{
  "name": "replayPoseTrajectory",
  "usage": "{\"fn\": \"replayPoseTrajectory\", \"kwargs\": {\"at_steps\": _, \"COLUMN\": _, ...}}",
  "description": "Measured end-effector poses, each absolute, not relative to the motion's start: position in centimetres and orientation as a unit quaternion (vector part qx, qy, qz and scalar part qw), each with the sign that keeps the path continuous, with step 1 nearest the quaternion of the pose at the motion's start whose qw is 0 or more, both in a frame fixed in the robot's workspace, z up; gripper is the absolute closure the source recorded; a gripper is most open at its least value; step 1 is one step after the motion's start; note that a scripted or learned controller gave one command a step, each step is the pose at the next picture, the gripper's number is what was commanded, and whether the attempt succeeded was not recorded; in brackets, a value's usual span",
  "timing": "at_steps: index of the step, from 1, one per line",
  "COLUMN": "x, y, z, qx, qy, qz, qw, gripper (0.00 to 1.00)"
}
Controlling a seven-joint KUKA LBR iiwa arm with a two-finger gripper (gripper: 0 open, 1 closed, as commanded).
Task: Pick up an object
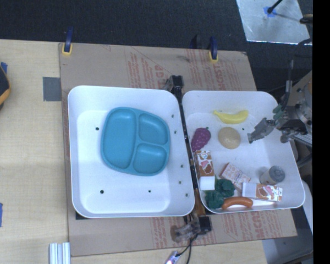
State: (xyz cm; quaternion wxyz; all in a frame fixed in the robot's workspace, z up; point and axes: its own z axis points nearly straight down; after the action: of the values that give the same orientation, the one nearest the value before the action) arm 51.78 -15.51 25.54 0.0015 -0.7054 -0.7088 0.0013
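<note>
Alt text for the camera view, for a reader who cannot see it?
A gripper hangs over the right bin, near a banana and a tan ball, among other toy foods. The left bin holds a blue divided plate.

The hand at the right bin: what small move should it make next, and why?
Probably a short move left and down toward the round beige object. The hand sits over the right bin near its right wall, with nothing seen between its fingers, and that object lies closest to it, a bit apart from the yellow banana and the purple grapes.
</note>
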Motion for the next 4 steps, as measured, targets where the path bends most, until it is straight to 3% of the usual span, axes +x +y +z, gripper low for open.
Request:
{"fn": "replayPoseTrajectory", "kwargs": {"at_steps": 1, "x": 57.7, "y": -11.7, "z": 16.3, "qx": -0.705, "qy": -0.709, "qz": 0.0024, "qw": 0.002, "gripper": 0.00}}
{"fn": "replayPoseTrajectory", "kwargs": {"at_steps": 2, "x": 62.0, "y": -14.4, "z": 9.1, "qx": -0.705, "qy": -0.709, "qz": 0.0024, "qw": 0.001, "gripper": 0.00}}
{"fn": "replayPoseTrajectory", "kwargs": {"at_steps": 3, "x": 65.6, "y": -11.1, "z": 9.2, "qx": -0.705, "qy": -0.709, "qz": 0.0012, "qw": 0.001, "gripper": 0.00}}
{"fn": "replayPoseTrajectory", "kwargs": {"at_steps": 4, "x": 65.7, "y": -12.8, "z": 17.2, "qx": -0.706, "qy": -0.708, "qz": 0.0005, "qw": 0.000, "gripper": 0.00}}
